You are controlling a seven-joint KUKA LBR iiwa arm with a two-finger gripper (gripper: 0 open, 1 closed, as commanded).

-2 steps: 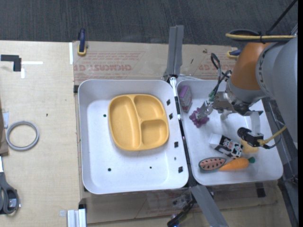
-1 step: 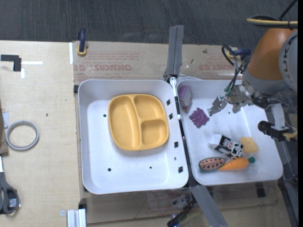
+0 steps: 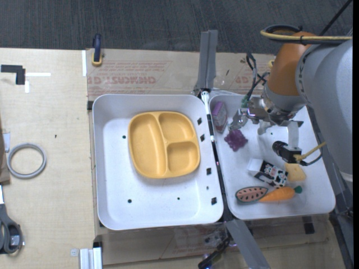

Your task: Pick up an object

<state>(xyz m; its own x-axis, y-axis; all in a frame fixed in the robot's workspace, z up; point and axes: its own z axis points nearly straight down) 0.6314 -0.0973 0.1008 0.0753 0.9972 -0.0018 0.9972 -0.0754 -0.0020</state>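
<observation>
Hovering over the right bin (image 3: 320,200), the end effector (image 3: 249,116) should drop straight onto the purple toy (image 3: 236,140); its grip, I cannot tell.

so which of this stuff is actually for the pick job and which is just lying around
For the job:
gripper
purple toy
carrot
black and white block
right bin

Lying about:
yellow divided plate in the left bin
grey tape ring
scissors

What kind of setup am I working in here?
Likely a lab bench for robot picking trials: two white bins, a yellow divided plate in one, toy items like a carrot in the other.
</observation>
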